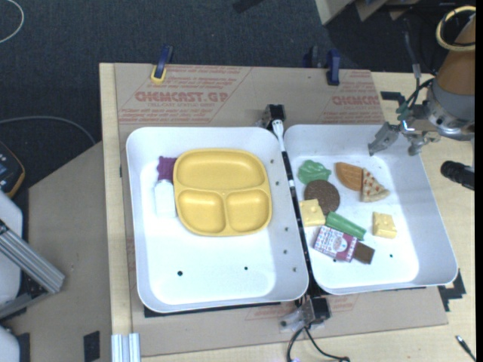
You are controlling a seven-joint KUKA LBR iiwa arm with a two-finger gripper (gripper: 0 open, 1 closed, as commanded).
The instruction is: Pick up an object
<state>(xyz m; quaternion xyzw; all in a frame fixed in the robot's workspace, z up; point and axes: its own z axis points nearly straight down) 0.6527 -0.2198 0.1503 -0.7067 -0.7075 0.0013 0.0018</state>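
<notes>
**A:** While hanging up and to the right of the brown cookie (322, 194), above the far wall of the right bin (432, 225), worth checking the gripper (396, 143) first. Spread wide or clenched?

**B:** Spread wide, with nothing caught inside. Probably bound for the pizza slice (372, 187), just right of the cookie and a touch farther back.

**A:** Sensible pick. Closest to the arm, and lying flat on the bin floor.

**B:** Touching the bread roll (348, 174) on the side toward the cookie, though. Better to come straight down over the slice's middle, away from that shared edge.

**A:** And the lie of it?

**B:** Long axis running roughly from the far wall toward the near one, leaning slightly away from the cookie at the near end. Seemingly narrow at the far end and wider at the near end, though too small to swear to.

**A:** Then turn the wrist to close across the short width, not along the length. Go low enough to catch the thin edges.

**B:** Keep clear of the yellow cheese block (384, 225) too, nearer the front and right of the cookie.
</notes>
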